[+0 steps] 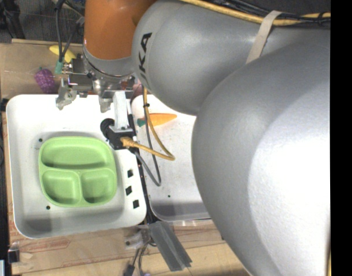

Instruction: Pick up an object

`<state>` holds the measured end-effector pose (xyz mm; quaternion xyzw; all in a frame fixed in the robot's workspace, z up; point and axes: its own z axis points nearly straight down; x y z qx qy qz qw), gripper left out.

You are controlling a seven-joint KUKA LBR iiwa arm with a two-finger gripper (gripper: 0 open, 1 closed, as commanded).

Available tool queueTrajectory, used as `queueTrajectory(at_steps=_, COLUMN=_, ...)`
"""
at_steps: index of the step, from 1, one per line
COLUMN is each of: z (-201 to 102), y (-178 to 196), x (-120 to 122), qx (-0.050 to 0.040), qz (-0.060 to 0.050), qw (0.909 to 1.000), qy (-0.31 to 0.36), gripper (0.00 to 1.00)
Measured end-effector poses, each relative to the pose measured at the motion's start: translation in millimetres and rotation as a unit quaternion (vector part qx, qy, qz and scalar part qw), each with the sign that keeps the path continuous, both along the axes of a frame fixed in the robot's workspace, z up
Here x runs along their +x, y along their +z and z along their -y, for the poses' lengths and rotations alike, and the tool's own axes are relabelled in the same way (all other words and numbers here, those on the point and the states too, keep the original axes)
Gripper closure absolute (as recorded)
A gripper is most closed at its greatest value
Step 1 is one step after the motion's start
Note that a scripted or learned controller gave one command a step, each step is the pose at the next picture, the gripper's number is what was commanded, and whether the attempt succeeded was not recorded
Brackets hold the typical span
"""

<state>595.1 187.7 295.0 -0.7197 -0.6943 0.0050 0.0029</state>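
A green three-compartment plate [78, 174] lies flat in the left bin [18, 154]. An orange carrot-shaped piece [162, 119] shows in the right bin [176, 177], partly hidden under the arm. My gripper [84, 101] hangs over the far edge of the left bin, above and beyond the green plate. Its two grey fingertips [63, 100] stand apart, open, with nothing between them. The big grey arm hides most of the right bin.
A purple lumpy object [45, 80] and a yellow object [56, 52] lie on the wooden bench beyond the left bin. A yellow cable [156, 148] loops down from the wrist across the divide between the bins.
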Motion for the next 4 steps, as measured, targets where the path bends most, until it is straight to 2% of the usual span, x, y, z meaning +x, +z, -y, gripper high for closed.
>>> queueTrajectory(at_steps=4, z=0.0, y=0.0, x=0.0, qx=0.0000, qz=0.000, qw=1.0000, qy=0.000, gripper=0.00)
